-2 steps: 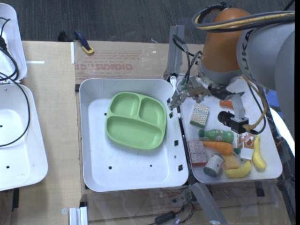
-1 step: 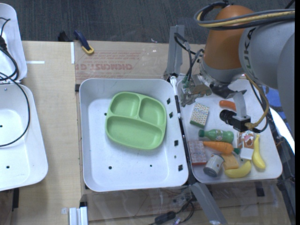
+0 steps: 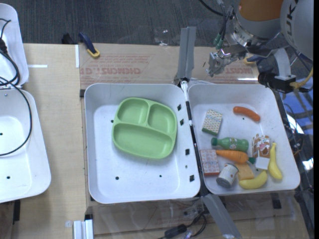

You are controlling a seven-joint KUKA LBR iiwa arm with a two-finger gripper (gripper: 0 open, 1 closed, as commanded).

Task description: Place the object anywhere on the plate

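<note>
A light green divided plate (image 3: 145,128) lies in the left bin (image 3: 99,178). The right bin (image 3: 289,148) holds the toy food: a checkered cracker box (image 3: 212,121), a sausage (image 3: 246,113), a green bottle (image 3: 230,144), a carrot (image 3: 232,156), a pink wafer pack (image 3: 209,161), a small can (image 3: 228,175), two bananas (image 3: 253,181) and a snack packet (image 3: 261,145). My gripper (image 3: 218,62) hangs above the back edge of the right bin, apart from every object, with nothing seen between its fingers.
An upright grey post (image 3: 187,54) stands at the back between the bins. A cardboard sheet (image 3: 129,63) covers the bench behind. White equipment with a black cable (image 3: 15,108) sits at the far left. A blue and yellow clamp (image 3: 88,45) lies at the back left.
</note>
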